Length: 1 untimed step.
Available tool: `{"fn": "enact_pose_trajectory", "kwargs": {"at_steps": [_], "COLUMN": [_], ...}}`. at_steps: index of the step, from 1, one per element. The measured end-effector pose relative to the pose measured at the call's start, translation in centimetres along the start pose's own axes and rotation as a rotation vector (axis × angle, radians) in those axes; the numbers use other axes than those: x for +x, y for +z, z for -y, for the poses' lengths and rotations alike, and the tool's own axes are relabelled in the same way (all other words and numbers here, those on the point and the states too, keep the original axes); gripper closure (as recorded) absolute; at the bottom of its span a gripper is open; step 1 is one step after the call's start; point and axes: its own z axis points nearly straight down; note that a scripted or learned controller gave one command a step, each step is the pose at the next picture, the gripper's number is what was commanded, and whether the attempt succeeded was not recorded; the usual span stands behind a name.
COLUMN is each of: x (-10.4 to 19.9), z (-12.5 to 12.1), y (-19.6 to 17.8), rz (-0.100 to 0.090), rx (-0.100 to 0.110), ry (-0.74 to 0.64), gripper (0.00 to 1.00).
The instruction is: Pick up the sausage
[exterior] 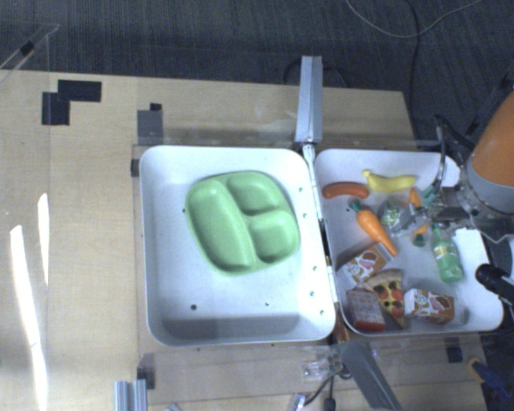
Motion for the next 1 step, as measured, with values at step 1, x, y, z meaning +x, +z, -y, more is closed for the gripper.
{"fn": "enact_pose_trajectory", "kwargs": {"at_steps": [1], "x": [3.39], "z": [-6.04], "y": [12.15], "rz": [0.002], "rx": [-0.01], "ry": [-0.24], "gripper": [0.0]}}
